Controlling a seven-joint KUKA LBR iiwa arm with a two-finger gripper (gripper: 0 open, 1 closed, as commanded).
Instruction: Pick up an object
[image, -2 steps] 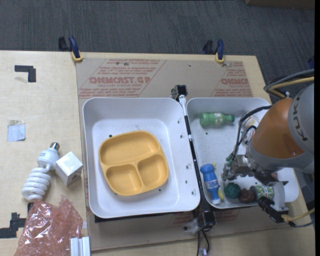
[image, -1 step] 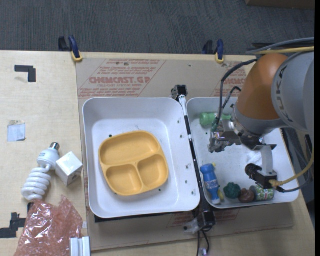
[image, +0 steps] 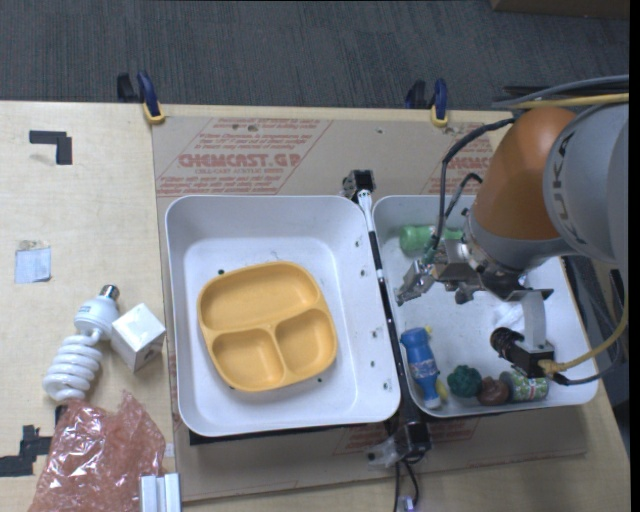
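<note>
Poised above the right bin (image: 575, 300), the claw (image: 415, 283) hangs at about the nine o'clock side of that bin, its metal tips pointing toward the divider between the two bins. Whether it is apart or together I cannot tell, and nothing is seen gripped in it. The grey arm (image: 560, 185) with its orange band covers the bin's twelve to three o'clock part.

Candidates for picking lie along the six o'clock wall of the right bin. A blue bottle (image: 420, 365) with a white cap lies lengthwise at seven o'clock, just beside the inner wall. Next to it, toward five o'clock, sit a dark green lumpy object (image: 463, 380), a brown rounded object (image: 492, 390) and a green-labelled can (image: 528, 388) on its side, the three packed close in a row. A light green object (image: 418, 238) rests at eleven o'clock, just above the claw.

Bare white floor shows in the middle of the right bin, between the claw and the bottom row. The left bin (image: 190, 300) carries a yellow divided plate (image: 268, 325) in its centre, with white margin all round it.

On the bench (image: 80, 230) at nine o'clock lie a spiral light bulb (image: 80, 350), a small white box (image: 138, 335) touching it, and a crumpled pink plastic bag (image: 95, 460) at seven o'clock.
</note>
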